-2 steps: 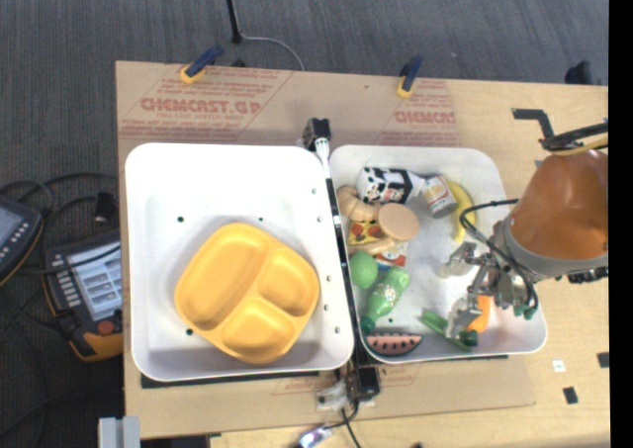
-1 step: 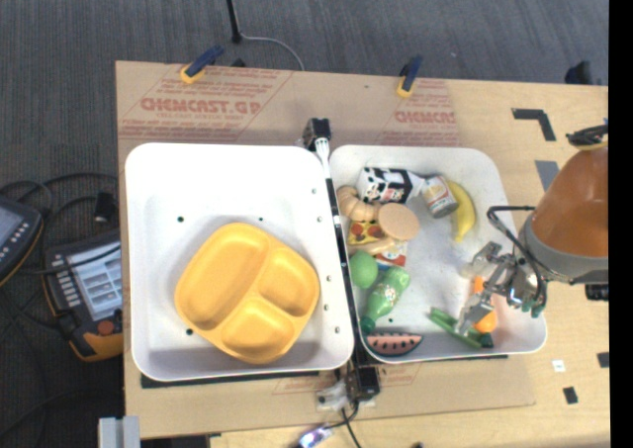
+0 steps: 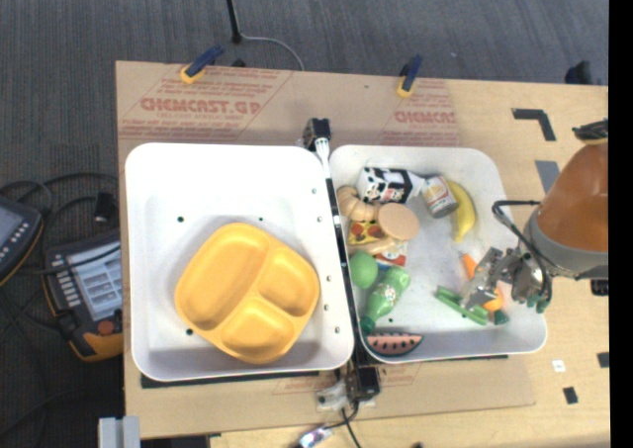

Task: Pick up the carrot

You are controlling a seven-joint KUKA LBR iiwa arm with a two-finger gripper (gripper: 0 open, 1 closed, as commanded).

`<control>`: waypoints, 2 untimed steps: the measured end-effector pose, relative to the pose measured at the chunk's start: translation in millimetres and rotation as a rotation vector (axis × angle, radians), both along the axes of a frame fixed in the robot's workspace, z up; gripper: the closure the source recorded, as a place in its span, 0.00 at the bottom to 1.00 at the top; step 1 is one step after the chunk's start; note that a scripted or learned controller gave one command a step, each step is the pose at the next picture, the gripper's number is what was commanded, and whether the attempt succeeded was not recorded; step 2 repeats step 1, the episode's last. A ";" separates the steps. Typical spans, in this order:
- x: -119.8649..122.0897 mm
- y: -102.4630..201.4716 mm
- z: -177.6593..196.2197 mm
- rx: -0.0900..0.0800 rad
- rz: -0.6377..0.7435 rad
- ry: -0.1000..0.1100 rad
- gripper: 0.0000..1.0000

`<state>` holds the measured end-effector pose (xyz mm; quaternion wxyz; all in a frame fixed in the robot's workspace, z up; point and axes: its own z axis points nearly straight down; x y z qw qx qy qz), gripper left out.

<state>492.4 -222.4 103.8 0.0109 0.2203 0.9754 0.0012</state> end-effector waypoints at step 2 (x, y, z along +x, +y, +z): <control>-7.9 38.3 57.9 0.001 0.081 0.019 1.00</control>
